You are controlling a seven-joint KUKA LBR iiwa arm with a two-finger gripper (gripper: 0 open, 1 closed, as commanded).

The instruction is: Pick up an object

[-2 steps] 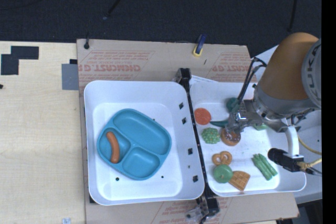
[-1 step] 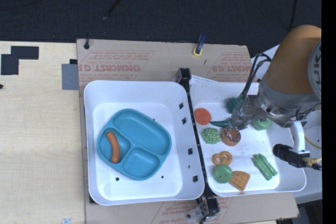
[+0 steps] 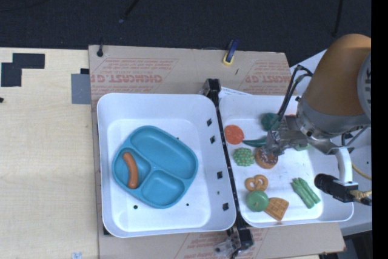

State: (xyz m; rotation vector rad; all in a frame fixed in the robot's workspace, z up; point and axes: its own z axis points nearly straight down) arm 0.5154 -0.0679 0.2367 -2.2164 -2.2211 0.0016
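A grey KUKA arm point(image 3: 339, 94) w/ an orange band reaches in from the right over the right-hand bin point(image 3: 339, 214), its gripper point(image 3: 271, 145) low over a round brown donut-like toy point(image 3: 265, 159) near the bin's centre; whether the claw is released, clenched or grasping cannot be told, since the tip is dark and blurs into the toy. The brown piece looks flat and ring-shaped, w/ a paler rim, lying just right of a knobbly green cluster point(image 3: 243, 156), poss. grapes or broccoli. Crowding it: a red-orange disc point(image 3: 234, 134) toward the bin's left wall, a dark green leafy item point(image 3: 267, 121) just above the gripper, a pretzel point(image 3: 256, 182) below, then a green ball point(image 3: 257, 201) touching a tan waffle wedge point(image 3: 276, 208) near the bin's bottom edge. A bundle of green beans point(image 3: 305, 191) lies toward the bottom-right corner, well apart from the donut. A black cylinder point(image 3: 332, 185) juts over the bin's right edge. In the left bin point(image 3: 115, 215) sits a blue divided plate point(image 3: 176, 158), centre-left, w/ an orange sausage point(image 3: 130, 169) in its left compartment. Both bins rest on cardboard point(image 3: 151, 73) atop a pale wood bench point(image 3: 42, 161); a blue-yellow clip point(image 3: 230, 53) grips the cardboard's top edge.
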